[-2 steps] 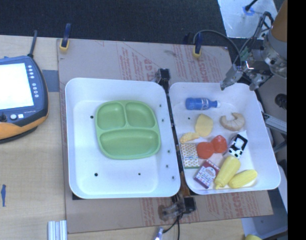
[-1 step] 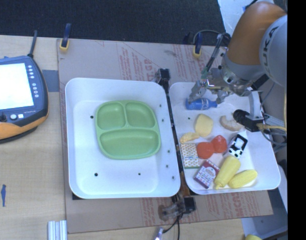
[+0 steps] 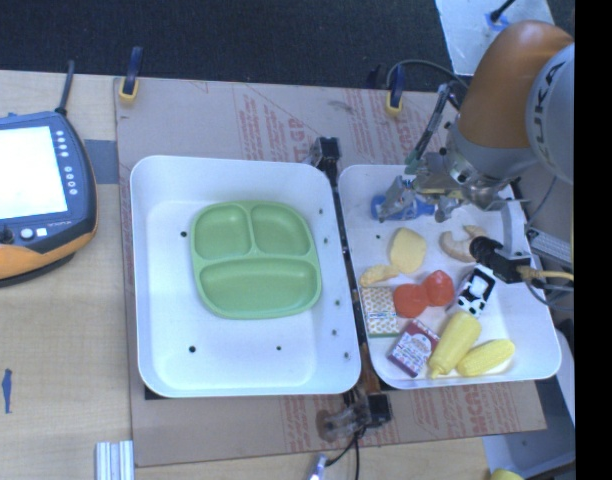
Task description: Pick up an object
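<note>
gripper (image 3: 418, 200) hovering low at right white bin (image 3: 546, 363) far corner | finger state: cannot tell | small blue plastic object (image 3: 391, 207) sitting right at its tip, grasp unconfirmed | pale yellow chip-shaped piece (image 3: 409, 249) just below | pick not yet done, lift remaining

The end effector (image 3: 423, 200) hides part of the right bin's (image 3: 546, 363) far wall, and its fingers merge with a blue object (image 3: 394, 208), too blurred to identify. The handheld screen (image 3: 31, 193) is cut off by the left edge. A yellow item (image 3: 506, 474) is cropped at the bottom edge.
</note>
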